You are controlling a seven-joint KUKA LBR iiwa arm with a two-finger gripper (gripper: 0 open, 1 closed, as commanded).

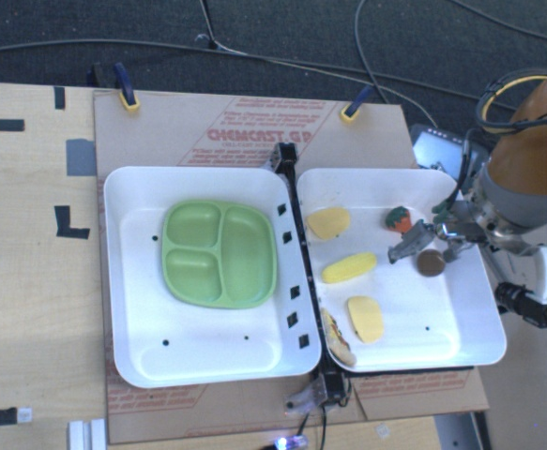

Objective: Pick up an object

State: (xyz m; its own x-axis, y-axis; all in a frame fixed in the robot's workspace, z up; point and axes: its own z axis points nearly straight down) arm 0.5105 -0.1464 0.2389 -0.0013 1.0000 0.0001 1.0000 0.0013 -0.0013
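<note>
A: Items for picking, right bin (470, 340): round brown piece (431, 263), near the right wall, just beside the gripper (410, 246). Small red-and-green piece (400, 218), a little up and left of it. Yellow corn-like piece (349, 268), mid-bin. Pale yellow lump (328, 222), upper left. Second yellow lump (366, 319), lower middle. Striped piece (337, 338) against the divider at bottom left.

B: State of the claw?

A: Low over the right bin, fingers pointing left, slightly parted by the look of it. Nothing between them. Brown piece beside the fingers, not gripped.

B: Advice for the step in hand?

A: Judged as approach, not yet a grasp. Best to centre the fingers over one piece only, probably the brown one as nearest. Open wide enough to straddle it, descend straight, close, lift slowly. Risk: a round shape rolling off toward the wall; the red-and-green piece near enough to be nudged.

B: Remaining stock?

A: Left bin (132, 345): one green compartment plate (220, 254), three sections, lying flat. Black clips (295, 293) along the seam between the bins. Brown board (235, 134) under both bins, held by two blue-and-yellow clamps (126, 89) at the far edge. Cables (282, 54) across dark floor behind.

B: Legible writing?

A: Red print on the board, upside down from here, seemingly "CHEMCAST GP"; smaller lines beneath too blurred to read. No labels legible on the pieces.
</note>
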